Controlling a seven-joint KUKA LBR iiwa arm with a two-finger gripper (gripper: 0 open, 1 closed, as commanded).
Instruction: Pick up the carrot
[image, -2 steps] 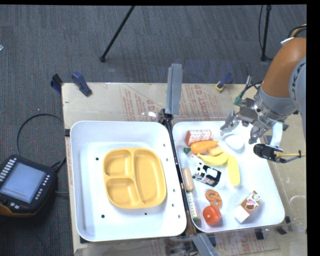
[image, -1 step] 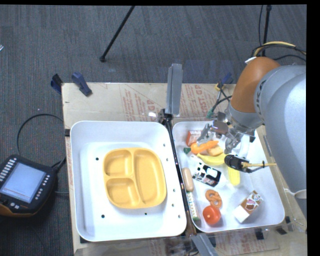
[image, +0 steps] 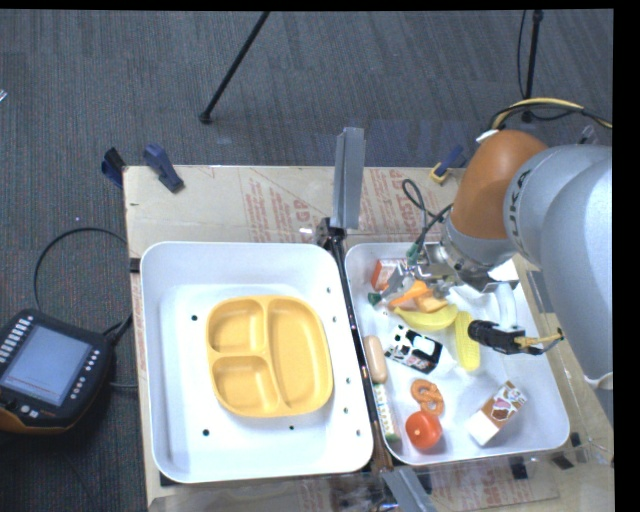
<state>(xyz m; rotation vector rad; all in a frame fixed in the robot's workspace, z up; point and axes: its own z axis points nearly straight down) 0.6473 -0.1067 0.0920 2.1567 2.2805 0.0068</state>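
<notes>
Closely beside the carrot lies a banana.

the small orange tapered carrot lies in the right-hand shallow white bin, in its upper-left part — tilted, its thicker end up toward the right and its narrow end down toward the left, where a bit of green shows. it rests just above a yellow banana-shaped toy, touching or overlapping it, and beside a small red-and-white carton. its upper end sits right under the gripper — whether it is gripped cannot be told.
</notes>
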